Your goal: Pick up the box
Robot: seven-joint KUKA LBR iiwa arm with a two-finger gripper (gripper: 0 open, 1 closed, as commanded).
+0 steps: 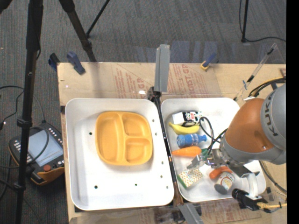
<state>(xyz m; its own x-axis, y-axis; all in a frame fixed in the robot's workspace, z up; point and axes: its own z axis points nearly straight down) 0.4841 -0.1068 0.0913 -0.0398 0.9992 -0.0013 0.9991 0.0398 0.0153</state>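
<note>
two white bins (pixel 77 125) sit on a tan bench (pixel 117 78) printed with red lettering. the left bin holds a yellow-orange divided plate (pixel 124 138). the right bin holds a yellow banana (pixel 184 128), a blue bottle (pixel 190 139), an orange carrot (pixel 187 151), a box (pixel 190 177) patterned with small dots and edged in green, and a black-and-white item (pixel 190 116). the arm (pixel 254 129) is grey with an orange band.

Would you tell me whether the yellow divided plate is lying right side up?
Right side up: the plate lies in the left bin with three compartments facing upward.
</note>
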